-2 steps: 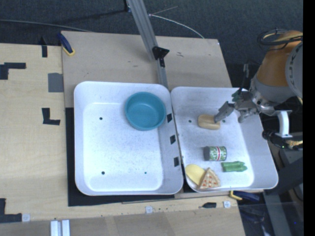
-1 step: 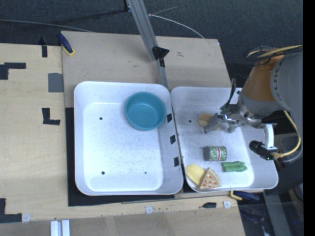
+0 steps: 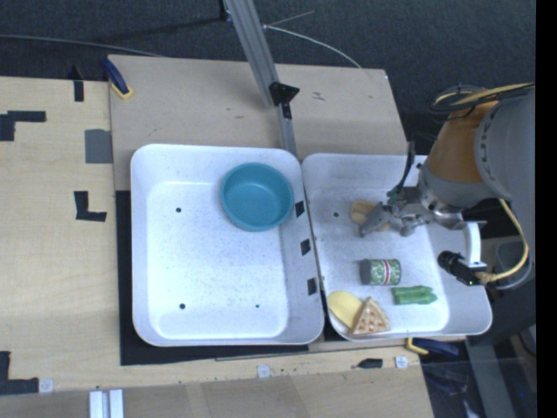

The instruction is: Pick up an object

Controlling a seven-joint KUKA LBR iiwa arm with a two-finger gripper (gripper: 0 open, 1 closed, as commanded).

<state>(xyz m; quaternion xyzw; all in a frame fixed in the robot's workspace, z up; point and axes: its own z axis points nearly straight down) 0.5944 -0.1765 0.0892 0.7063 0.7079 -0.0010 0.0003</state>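
Observation:
My gripper (image 3: 376, 222) reaches into the right bin (image 3: 335, 190) from the right, low over its upper middle. Its tips sit next to a small tan object (image 3: 360, 209), touching or nearly so. Below it lies a green and red can (image 3: 381, 272) on its side. A green vegetable (image 3: 413, 295) lies right of the can. Near the bin's front edge a yellow piece (image 3: 344, 305) lies against a pizza slice (image 3: 371, 318). A blue bowl (image 3: 256, 196) sits in the left bin (image 3: 174, 268) at its upper right.
A grey metal pole (image 3: 258, 50) slants down from the top to the gap between the bins. Cables (image 3: 509, 259) loop off the arm at the right. The bins rest on a wooden bench (image 3: 52, 259).

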